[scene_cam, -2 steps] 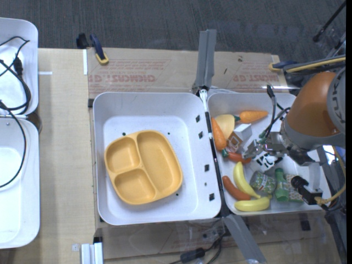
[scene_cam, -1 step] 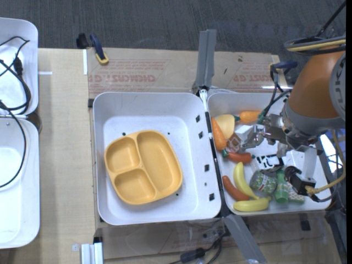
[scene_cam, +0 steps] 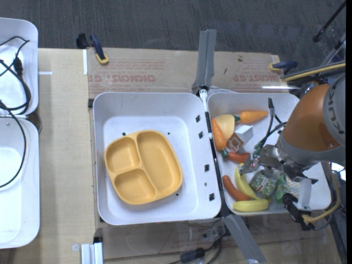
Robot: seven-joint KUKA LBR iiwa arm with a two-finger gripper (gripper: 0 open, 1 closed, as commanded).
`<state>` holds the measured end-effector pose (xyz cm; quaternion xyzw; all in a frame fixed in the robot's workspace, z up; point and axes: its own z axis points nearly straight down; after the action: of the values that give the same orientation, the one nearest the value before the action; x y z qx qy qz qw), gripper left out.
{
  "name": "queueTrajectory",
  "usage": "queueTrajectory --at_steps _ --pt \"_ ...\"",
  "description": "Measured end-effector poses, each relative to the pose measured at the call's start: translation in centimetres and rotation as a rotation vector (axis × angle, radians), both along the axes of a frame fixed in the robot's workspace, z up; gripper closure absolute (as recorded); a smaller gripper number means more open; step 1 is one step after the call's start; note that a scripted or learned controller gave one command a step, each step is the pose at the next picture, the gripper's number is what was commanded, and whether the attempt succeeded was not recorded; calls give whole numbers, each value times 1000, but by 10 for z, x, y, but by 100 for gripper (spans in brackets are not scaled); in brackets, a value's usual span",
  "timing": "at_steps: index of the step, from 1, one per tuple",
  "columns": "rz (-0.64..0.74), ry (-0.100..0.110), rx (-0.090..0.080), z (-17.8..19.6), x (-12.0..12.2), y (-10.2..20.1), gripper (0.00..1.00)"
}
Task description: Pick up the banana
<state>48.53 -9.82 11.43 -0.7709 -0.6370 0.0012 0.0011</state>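
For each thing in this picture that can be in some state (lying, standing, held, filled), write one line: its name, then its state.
banana: lying in the right bin, not held
yellow divided plate: lying flat in the left bin, compartments bare
carrot: lying on its side at the right bin's far end
red chili: lying beside the banana
end effector: low over the right bin's pile

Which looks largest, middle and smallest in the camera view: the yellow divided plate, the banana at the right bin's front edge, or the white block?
1. Yellow divided plate, clearly largest.
2. Banana.
3. White block, smallest, though partly hidden by neighbouring toys.
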Motion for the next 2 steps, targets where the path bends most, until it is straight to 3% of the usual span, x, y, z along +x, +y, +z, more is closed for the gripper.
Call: queueTrajectory --at_steps 1,2 --pt "15 0 0 -24 -8 6 0" --pt "11 1 1 -16 -8 6 100"
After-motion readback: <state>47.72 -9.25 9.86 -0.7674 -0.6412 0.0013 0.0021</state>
